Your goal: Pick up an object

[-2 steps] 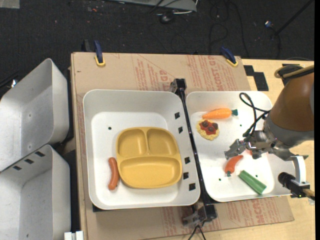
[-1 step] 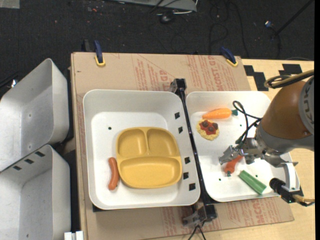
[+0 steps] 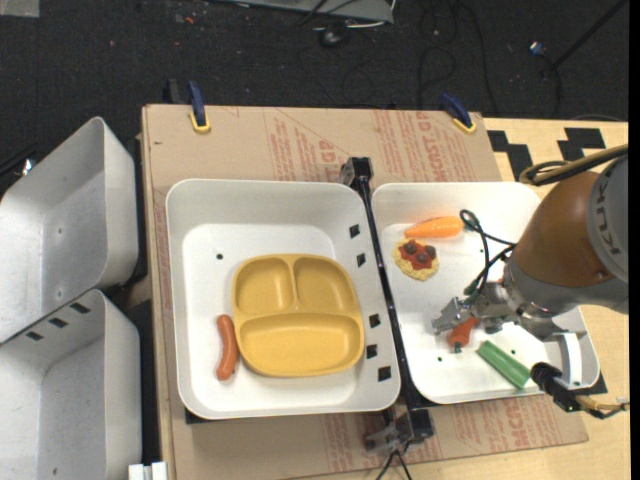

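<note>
Even overhead light; white bins (image 3: 190,218) bright, mild glare; soft shadows; slightly grainy.

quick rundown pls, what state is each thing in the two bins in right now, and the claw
yellow divided plate: flat in the left bin, compartments bare
sausage: lying beside the plate's left edge
carrot: lying on its side, right bin
small tart: flat, just below the carrot
green piece: lying flat, right bin
claw: low over the right bin by a small red piece; grip unclear
</note>
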Tool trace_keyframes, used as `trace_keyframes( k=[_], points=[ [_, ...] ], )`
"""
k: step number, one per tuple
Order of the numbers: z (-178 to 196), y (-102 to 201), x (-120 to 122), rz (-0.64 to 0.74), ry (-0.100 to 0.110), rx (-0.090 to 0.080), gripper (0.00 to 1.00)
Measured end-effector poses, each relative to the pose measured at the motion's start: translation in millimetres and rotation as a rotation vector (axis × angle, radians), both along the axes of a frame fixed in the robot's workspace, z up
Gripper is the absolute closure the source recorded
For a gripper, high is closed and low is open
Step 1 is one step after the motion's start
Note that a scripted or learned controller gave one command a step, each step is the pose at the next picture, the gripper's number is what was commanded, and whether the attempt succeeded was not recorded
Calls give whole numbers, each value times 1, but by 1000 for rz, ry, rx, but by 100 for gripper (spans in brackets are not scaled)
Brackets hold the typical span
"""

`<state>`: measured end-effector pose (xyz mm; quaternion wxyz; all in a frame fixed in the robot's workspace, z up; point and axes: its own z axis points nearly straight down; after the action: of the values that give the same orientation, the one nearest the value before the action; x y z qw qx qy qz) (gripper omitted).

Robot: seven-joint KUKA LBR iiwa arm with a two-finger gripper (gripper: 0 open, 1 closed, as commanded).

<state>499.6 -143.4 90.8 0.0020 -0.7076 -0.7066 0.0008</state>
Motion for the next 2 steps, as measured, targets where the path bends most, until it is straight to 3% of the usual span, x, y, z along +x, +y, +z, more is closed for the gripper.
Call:
trace_keyframes(
  k=[1,2],
  points=[
    [11,0,0,-2,-3,-1,100],
    [53,0,-1,3,-8,-3,100]
  ],
)
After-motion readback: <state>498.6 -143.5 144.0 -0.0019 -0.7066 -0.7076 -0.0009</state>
